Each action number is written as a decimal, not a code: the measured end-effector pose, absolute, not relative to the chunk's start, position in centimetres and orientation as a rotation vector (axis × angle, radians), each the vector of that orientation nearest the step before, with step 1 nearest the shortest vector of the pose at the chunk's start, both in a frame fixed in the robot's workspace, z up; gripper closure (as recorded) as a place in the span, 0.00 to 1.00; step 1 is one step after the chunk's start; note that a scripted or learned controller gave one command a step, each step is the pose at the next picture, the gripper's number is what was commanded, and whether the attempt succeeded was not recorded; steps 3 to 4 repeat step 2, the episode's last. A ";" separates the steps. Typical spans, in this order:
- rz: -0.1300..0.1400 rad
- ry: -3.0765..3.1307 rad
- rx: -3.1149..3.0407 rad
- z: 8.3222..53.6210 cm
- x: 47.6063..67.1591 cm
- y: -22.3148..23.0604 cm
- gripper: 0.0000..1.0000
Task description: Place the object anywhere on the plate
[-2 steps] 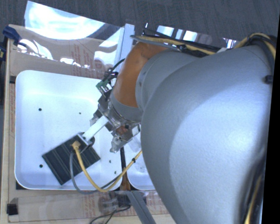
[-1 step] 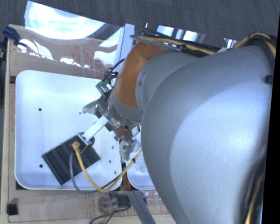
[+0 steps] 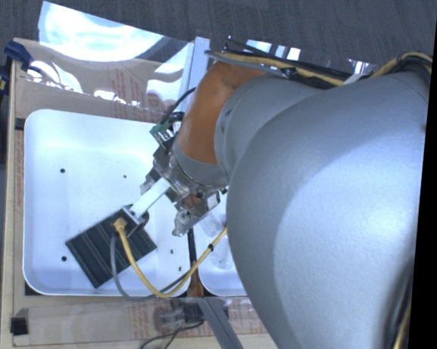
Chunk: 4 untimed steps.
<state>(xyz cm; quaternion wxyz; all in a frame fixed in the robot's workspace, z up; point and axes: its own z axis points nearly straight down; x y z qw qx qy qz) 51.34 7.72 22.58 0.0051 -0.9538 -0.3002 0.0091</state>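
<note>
Starting nearest the camera, the wooden tabletop carries a grey metal bracket at 6 o'clock. The faint reddish print on the wood beside it is too blurred to read. Beyond it sit the two white bins. The left bin lies open to view, with a few small dark dots on its floor. Of the right bin, a corner at its 7 o'clock can be seen; the grey arm covers the rest. Where the object and the plate lie cannot be told, nor which way the object's long axis runs. The pincer hangs over the left bin's 3 o'clock rim, close to the gap between the bins, and whether it is clenched or released cannot be made out. A pale glossy patch just beside it, toward 3 o'clock, is too indistinct to name. The orange band sits at 12 o'clock from the pincer. Farthest off, a brown board bears reddish lettering, unreadable under glare.
</note>
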 end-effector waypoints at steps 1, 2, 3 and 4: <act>0.030 -0.941 -2.986 22.6 51.3 7.8 0.00; 0.002 -0.638 -3.076 30.1 57.2 7.6 0.00; 0.002 -0.638 -3.076 30.1 57.2 7.6 0.00; 0.002 -0.638 -3.076 30.1 57.2 7.6 0.00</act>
